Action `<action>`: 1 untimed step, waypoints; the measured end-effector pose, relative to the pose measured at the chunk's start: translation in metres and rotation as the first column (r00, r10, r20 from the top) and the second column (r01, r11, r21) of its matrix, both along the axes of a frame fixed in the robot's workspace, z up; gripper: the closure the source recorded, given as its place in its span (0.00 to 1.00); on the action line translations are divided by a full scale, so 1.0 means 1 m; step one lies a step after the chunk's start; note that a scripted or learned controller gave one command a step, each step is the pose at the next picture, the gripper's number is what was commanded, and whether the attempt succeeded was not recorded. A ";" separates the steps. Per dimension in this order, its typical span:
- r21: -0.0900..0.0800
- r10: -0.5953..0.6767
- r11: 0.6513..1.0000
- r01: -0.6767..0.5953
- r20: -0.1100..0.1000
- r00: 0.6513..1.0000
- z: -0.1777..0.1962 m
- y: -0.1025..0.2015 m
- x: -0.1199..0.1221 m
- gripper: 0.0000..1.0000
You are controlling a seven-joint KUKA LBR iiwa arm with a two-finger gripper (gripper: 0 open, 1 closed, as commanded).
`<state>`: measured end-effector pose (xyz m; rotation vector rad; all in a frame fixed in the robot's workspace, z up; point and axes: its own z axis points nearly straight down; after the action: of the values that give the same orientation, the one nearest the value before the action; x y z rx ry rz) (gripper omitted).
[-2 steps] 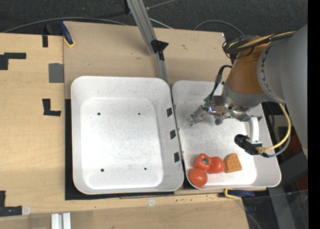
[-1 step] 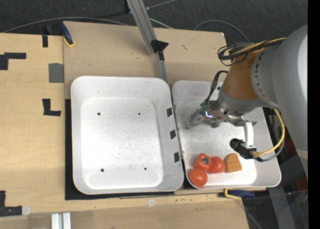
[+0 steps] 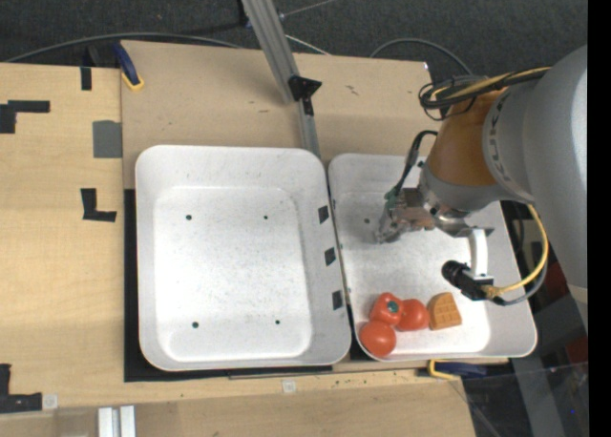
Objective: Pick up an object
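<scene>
Claw low in right shallow white bin | opening: cannot tell | apart from red rounded toys | should centre above before closing.

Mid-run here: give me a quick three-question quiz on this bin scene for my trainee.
1. True or false: the red toy pieces lie in the left bin.
2. Which object sits just right of the red pieces? A) tan waffle-like block B) blue cup C) green ball
3. Fill in: the gripper hovers over the ____ bin, above its upper middle and apart from the objects.

Key: 1 false; 2 A; 3 right.
</scene>
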<state>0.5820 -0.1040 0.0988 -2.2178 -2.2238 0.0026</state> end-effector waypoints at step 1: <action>0.000 -0.002 1.000 0.002 0.004 1.000 0.049 0.002 -0.009 1.00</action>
<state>0.5735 -0.1016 0.1478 -2.2217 -2.2241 -0.0027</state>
